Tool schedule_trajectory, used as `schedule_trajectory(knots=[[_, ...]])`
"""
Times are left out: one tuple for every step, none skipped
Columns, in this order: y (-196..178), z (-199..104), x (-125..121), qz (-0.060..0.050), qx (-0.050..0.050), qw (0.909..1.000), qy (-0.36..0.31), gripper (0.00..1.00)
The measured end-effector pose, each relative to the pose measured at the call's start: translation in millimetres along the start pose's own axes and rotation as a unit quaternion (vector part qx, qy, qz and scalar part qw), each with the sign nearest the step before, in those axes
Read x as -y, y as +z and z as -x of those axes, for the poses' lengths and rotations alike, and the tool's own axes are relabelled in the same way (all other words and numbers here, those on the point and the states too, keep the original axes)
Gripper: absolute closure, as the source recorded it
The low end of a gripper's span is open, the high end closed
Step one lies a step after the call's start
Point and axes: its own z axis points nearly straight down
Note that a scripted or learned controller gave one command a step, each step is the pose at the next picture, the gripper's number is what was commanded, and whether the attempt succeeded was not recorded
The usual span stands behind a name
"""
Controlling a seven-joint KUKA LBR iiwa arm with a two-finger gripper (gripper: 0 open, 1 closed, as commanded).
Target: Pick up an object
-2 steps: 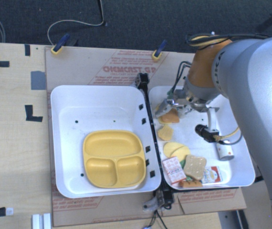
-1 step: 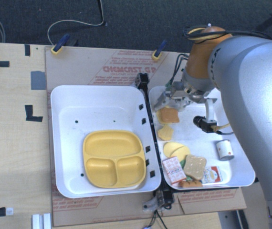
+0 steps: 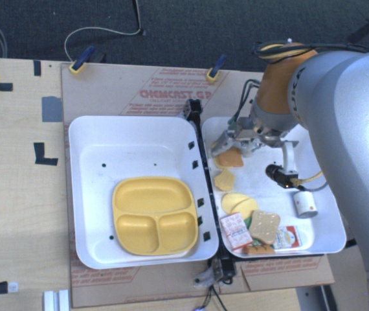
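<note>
My gripper (image 3: 232, 144) reaches down into the upper left part of the right bin (image 3: 324, 203). Its metal fingers (image 3: 221, 142) stand right over a tan bread-like piece (image 3: 231, 159). Below that piece lie a small yellow chip (image 3: 224, 181), a pale yellow round piece (image 3: 239, 204), a red-and-white packet (image 3: 234, 230), a speckled toast slice (image 3: 264, 225) and a red-labelled packet (image 3: 289, 237). I cannot see whether anything sits between the fingers.
The left bin (image 3: 90, 148) holds a yellow three-compartment tray (image 3: 153, 214). A black cable plug (image 3: 281, 174) and a white cylinder (image 3: 304, 203) hang from the arm over the right bin. Blue-yellow clamps (image 3: 81, 59) hold the cardboard base at the back.
</note>
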Motion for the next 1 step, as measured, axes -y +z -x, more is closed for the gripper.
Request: schedule_trajectory(knots=[[2.1, -0.3, -3.3, 0.002, 0.0, 1.0, -0.001, 0.0]])
